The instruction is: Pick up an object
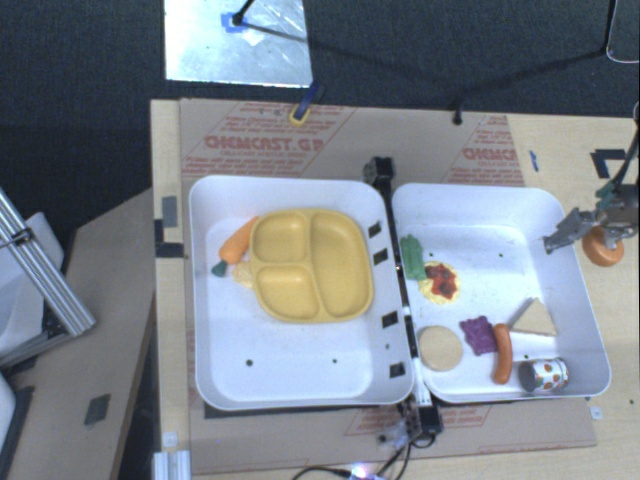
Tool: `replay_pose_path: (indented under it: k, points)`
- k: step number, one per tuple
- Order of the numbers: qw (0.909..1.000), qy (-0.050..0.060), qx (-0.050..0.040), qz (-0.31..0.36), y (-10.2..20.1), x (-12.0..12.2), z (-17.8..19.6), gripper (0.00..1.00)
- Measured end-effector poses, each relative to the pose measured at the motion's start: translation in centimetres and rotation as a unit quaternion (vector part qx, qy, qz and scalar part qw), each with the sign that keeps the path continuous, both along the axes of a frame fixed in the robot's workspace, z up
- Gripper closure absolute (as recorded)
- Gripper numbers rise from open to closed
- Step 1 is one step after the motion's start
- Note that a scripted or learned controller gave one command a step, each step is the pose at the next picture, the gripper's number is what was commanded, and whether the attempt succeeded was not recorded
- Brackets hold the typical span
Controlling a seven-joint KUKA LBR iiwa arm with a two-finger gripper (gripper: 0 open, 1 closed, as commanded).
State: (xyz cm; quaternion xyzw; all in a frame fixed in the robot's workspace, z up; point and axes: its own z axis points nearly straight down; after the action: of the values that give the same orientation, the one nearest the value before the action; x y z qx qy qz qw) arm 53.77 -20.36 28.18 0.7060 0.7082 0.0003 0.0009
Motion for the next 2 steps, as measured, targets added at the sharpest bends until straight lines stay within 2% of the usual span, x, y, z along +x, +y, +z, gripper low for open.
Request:
replay_pose_path:
  k: [1,2]
  points:
    - [1.0,0.002,0.001,-0.001,0.7,-0.6,-5.7,0.0]
    - [1.0,0.002,0.001,-0.001,0.2,-1.5,-10.7,0.0]
